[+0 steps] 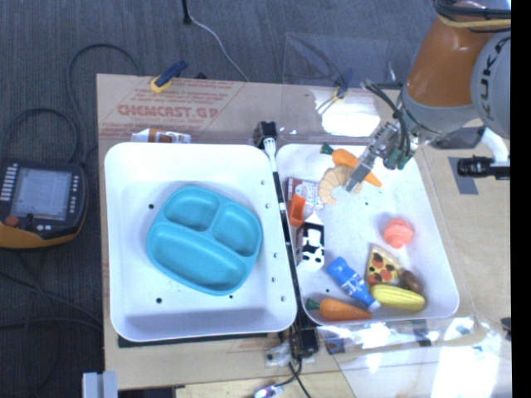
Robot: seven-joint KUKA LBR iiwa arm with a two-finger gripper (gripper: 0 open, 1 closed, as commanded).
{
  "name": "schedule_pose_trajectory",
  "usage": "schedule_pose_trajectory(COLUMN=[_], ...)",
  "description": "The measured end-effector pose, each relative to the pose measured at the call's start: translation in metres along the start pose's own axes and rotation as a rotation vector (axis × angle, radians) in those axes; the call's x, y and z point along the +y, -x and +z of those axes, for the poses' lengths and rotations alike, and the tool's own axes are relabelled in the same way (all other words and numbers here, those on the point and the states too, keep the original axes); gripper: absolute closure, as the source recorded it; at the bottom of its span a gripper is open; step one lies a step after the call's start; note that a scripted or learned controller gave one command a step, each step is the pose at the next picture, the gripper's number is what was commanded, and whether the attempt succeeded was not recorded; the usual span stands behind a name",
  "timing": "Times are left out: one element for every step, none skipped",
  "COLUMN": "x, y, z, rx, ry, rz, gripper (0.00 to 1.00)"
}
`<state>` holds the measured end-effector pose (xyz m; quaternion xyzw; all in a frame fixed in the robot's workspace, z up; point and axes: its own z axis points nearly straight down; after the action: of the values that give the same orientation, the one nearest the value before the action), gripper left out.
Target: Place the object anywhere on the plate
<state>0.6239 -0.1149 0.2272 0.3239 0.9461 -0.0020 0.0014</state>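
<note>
A blue three-compartment plate [205,237] lies in the left white bin [124,181]. My gripper [357,179] hangs low over the top of the right bin [431,222]. It is right at an orange toy carrot [342,155] and a tan ridged piece [333,183]. The carrot shows on both sides of the gripper, and the gripper's tip hides part of it. Nothing is visibly lifted.
Lower in the right bin lie a pink toy [398,231], a pizza slice [382,265], a yellow corn cob [397,297], a second carrot [343,309], a blue bottle [349,279], a black-and-white piece [312,246] and a red packet [301,199]. A pendant [37,201] lies off the bench at left.
</note>
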Motion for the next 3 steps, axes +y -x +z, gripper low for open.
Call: schedule_pose_trajectory(x=[0.070, 0.101, 0.126], y=[-0.025, -0.119, -0.162], z=[0.015, -0.009, 0.045], rx=[0.004, 0.004, 0.006], ry=[0.004, 0.007, 0.000], rz=[0.020, 0.058, -0.074], gripper=[1.00, 1.00, 1.00])
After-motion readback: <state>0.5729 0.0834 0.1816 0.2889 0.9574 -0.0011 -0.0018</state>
